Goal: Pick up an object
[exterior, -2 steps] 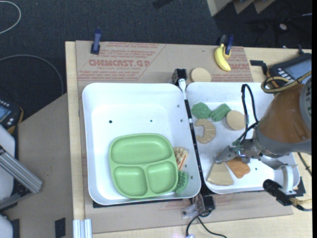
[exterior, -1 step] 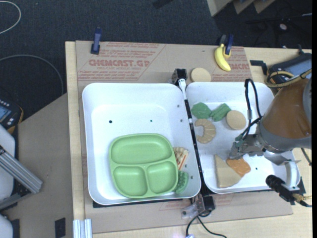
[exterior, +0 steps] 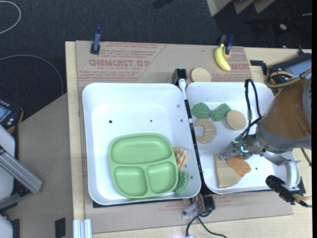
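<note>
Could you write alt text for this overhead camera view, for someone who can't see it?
A grey robot arm reaches from the right, its gripper low over an orange food piece in the right white bin, among green and tan toy foods. The left bin holds a green divided plate; a banana lies on the bench behind.

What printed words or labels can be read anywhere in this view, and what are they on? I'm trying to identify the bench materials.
"CHEMCAST G P": large red print on the brown board behind the left bin; the last letters are uncertain.
Smaller red lines above and below it on that board: too blurred to read.
Faint red print on the board near the banana: too blurred to read.
</note>
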`<action>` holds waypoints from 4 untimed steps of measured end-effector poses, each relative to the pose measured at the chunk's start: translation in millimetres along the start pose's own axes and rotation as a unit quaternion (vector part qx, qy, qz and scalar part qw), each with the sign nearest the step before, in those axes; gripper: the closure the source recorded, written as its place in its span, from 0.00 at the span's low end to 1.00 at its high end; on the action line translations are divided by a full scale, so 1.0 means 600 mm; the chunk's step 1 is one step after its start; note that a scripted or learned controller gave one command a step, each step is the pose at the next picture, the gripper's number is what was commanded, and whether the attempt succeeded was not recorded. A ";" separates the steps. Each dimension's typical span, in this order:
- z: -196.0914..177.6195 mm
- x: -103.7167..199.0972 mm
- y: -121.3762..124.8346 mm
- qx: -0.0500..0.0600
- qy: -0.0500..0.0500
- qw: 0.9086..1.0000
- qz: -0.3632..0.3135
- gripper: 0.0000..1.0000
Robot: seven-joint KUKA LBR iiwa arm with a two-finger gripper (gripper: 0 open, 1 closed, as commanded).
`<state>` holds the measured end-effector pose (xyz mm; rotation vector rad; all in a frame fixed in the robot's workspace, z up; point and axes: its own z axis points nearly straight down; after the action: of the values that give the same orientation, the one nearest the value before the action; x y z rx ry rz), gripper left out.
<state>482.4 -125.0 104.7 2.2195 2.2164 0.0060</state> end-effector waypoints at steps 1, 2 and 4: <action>-0.017 0.000 0.001 -0.001 -0.001 1.000 0.000 1.00; 0.035 0.056 -0.006 0.004 0.001 1.000 -0.002 1.00; 0.000 0.053 -0.004 0.001 0.000 1.000 0.000 1.00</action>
<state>479.7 -93.0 104.8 2.2208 2.2169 0.0027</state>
